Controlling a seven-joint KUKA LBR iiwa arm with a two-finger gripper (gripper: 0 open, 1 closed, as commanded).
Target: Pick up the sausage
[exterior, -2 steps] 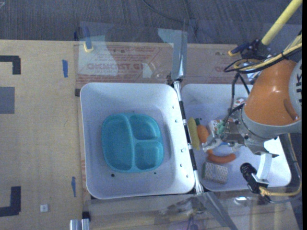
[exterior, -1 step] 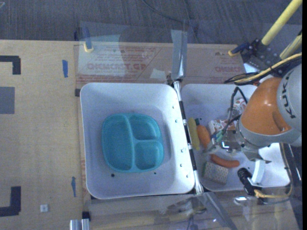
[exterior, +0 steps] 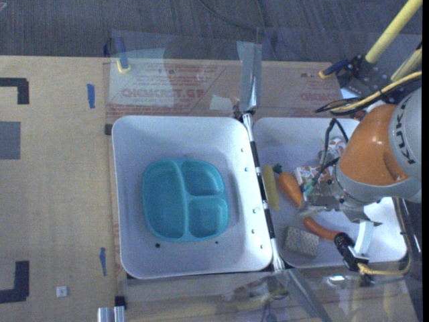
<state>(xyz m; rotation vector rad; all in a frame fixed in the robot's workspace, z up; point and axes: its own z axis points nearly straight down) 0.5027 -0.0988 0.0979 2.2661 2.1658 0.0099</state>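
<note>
My gripper (exterior: pixel 314 205) hangs low in the right bin (exterior: pixel 288 129), and I cannot tell its state. The sausage (exterior: pixel 323 230) lies just below it on the bin floor, partly under my wrist. A carrot (exterior: pixel 290 188) and yellow banana (exterior: pixel 270 186) lie to its left, a grey sponge (exterior: pixel 302 241) lower left.

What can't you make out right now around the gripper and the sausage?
- Gripper, camera view: the arm's own wrist covers it, so finger state is unreadable.
- Sausage: its upper end runs under the gripper; contact unclear.
- Small packet: partly behind cables, print too small to read.
- Right bin: its right side hidden by the arm.
</note>
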